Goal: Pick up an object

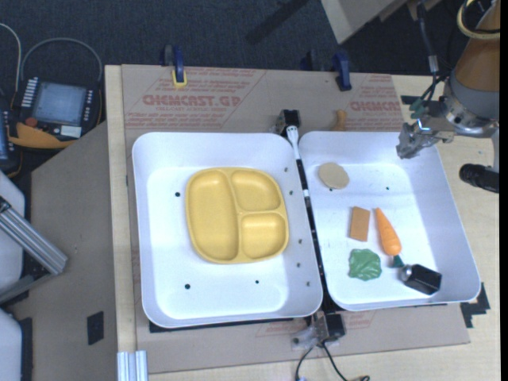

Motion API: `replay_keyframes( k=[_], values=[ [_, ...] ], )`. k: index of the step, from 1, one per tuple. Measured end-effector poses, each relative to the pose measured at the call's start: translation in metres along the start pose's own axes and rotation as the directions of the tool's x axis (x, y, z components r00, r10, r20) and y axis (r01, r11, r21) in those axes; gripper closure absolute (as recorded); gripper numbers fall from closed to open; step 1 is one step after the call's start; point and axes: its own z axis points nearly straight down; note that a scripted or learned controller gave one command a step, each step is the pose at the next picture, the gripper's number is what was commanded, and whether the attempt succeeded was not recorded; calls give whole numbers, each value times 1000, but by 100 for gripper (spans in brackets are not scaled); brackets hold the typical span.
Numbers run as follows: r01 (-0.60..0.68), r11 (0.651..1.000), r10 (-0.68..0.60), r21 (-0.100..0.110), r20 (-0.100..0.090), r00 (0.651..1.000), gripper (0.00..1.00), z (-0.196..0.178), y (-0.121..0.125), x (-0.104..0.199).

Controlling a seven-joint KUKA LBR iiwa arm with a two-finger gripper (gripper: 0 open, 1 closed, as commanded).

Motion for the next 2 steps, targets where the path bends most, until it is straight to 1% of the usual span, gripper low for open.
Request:
replay_keyframes(
  k=[1, 2],
  values=[
    [2, 1000, -2, -1, 0, 1000, 100, -54, 2, 0],
    [6, 1000, -6, 9, -5, 1000, 100, -60, -12, 53]
  ],
)
